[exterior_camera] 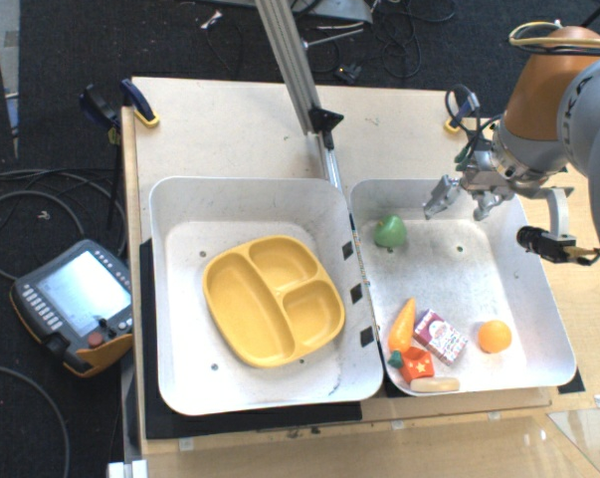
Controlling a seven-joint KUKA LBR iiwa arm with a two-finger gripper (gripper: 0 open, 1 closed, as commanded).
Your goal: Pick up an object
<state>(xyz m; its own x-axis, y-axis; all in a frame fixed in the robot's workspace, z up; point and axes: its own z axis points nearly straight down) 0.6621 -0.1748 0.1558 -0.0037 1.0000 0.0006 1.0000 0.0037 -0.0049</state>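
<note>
Two white bins [170, 267] share a bench as the gripper [466, 201], fingers spread and empty, hovers at two o'clock from a green toy [390, 232].

Probably robotics lab: teach pendant [73, 307] on dark floor, loose cables [379, 8], bench [240, 127] with 2 bins.

The grey arm's two-finger gripper [466, 202] hangs with its fingers spread over the far edge of the right shallow white bin [518, 267], holding nothing. A green pear-shaped toy [389, 231] lies near it to the left. At the bin's near end sit an orange carrot toy [403, 324], a red-and-white carton [440, 337], a small orange ball [495, 336] and a red toy [417, 364]. The left white bin [180, 267] holds a yellow three-compartment plastic plate [273, 299]
</note>
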